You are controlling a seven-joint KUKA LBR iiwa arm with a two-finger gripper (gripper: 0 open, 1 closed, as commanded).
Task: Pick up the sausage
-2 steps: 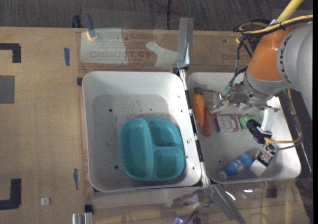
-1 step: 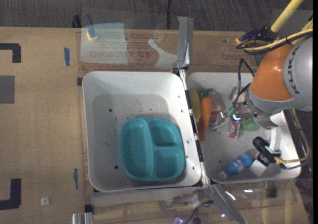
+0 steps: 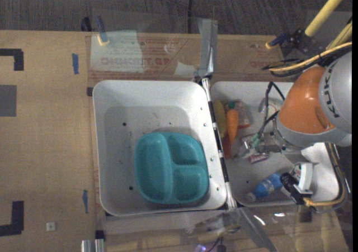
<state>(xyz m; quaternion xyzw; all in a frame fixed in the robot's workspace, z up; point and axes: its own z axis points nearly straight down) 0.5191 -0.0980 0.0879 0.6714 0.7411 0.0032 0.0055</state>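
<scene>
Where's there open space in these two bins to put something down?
The left bin has the most room: bare floor behind the teal divided tray and a strip along its left side. The right bin is crowded: a carrot and other items lie against its left wall, a blue bottle lies near the front, and the arm hangs over the middle.
</scene>
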